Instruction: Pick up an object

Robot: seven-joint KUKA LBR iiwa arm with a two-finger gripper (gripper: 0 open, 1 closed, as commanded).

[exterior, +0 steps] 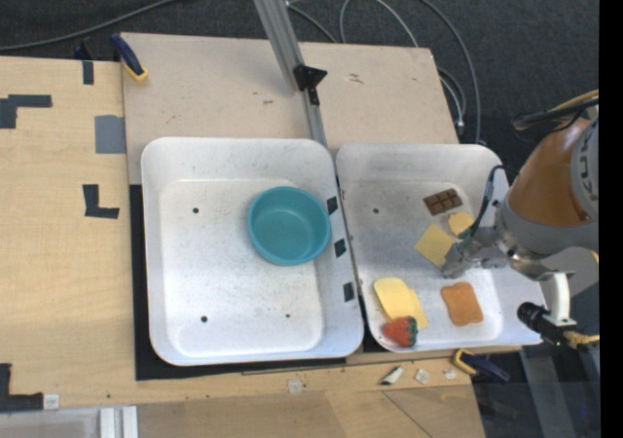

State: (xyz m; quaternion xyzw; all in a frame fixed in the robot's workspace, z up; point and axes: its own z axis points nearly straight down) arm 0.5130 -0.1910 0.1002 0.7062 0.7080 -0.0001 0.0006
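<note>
Landmark: right bin (389, 168), the white tray nearer the arm; places below are given against it.
Gripper: gripper (458, 266) low inside the right bin, toward its right side, tip at the lower right corner of the yellow wedge (434, 244). Cannot tell how it is set; nothing seen held.
Target, likely: the yellow wedge, mid-right of the bin floor, lying flat. Judged a light toy piece, stiff, smooth, may slide on the floor.
Grip advice: take it across the narrow width, by the edges, not the flat top.
Neighbours: brown waffle square (442, 200) just behind the wedge; orange slab (461, 304) just in front of the gripper; pale yellow piece (398, 298) and strawberry (400, 331) at the front, touching.
Left bin (165, 232): blue bowl (288, 224) near its right wall.
Risk: crowded neighbours, a nudge could push the wedge away.
</note>
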